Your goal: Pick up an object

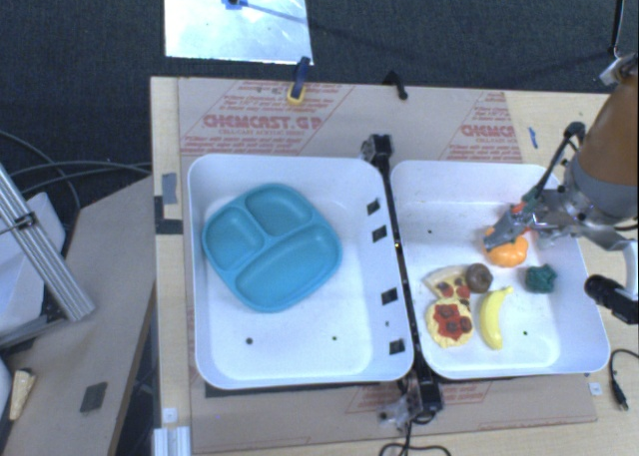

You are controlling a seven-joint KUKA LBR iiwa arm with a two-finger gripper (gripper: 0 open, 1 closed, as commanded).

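1. My two-finger gripper (514, 223) was down inside the right-hand shallow white plastic bin (439, 195), tips right at the small round orange toy fruit (507, 250).
2. Grip state: couldn't tell. The tips blurred into the fruit from this angle, so no call on spread, clenched or actually grasping.
3. Step, my read: approach/grasp phase on the orange fruit. No lift evident; the fruit looked to be sitting on the bin floor.
4. Next move would need the fingers straddling the fruit before closing, then a straight lift. A round shape would likely roll out of an off-centre pinch.
5. Neighbours: a small dark green lumpy toy (540, 277) just beside the fruit, on my arm's side. A yellow toy banana (493, 316), a brown round toy (479, 276) and two flat toy pizza pieces with red toppings (451, 309) sat further toward the bin's front edge, apart from my tips.
6. Surface: smooth white bin floor, probably slippery.
7. Room: the far side of my bin was bare, so room to come away. The other white bin (290, 354), beyond the centre divider, held a teal sectioned plastic plate (272, 244), well apart from me.
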